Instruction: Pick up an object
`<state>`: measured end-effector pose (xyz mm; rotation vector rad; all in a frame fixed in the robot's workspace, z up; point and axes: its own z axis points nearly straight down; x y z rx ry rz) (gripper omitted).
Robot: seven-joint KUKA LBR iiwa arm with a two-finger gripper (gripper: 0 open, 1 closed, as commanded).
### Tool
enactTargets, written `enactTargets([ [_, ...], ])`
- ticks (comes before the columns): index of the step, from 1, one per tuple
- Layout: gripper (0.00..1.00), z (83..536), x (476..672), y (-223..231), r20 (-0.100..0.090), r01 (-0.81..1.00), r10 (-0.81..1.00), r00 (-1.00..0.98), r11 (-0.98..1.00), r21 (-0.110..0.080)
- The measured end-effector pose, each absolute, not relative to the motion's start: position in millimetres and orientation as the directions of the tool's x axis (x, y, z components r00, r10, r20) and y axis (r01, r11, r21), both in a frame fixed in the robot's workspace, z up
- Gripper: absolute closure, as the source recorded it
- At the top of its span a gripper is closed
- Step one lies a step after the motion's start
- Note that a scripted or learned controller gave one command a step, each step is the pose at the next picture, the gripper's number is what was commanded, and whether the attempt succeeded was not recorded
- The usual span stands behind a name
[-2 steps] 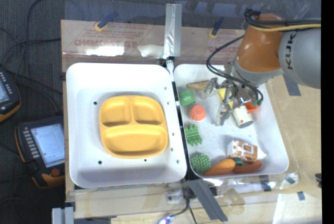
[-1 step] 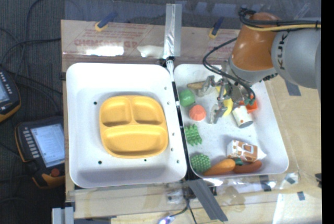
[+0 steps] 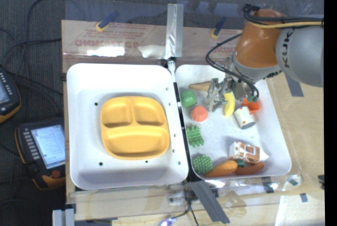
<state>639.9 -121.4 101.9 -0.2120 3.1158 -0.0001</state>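
I see the arm (image 3: 284,51) reaching in from the right, bent down over the right bin (image 3: 276,140). The gripper (image 3: 220,97) seems spread open above the yellow banana (image 3: 229,104), not holding it.

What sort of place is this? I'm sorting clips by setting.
Probably a robotics lab: a robot arm reaches over two white bins, toy food fills one, and handheld control screens lie alongside.

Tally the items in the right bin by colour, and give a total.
Green: 3, ball, spiky piece, broccoli
Orange or red: 4, carrot, round piece, sausage, small block
Yellow: 1, banana
Tan: 1, cone
White: 2, cylinder, carton
Total: 11
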Motion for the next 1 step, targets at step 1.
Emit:
enactTargets([
  [1,0.0,101.6,639.7,-121.3,-0.018,-0.135,-0.135,-0.991,0.991,-0.001],
])
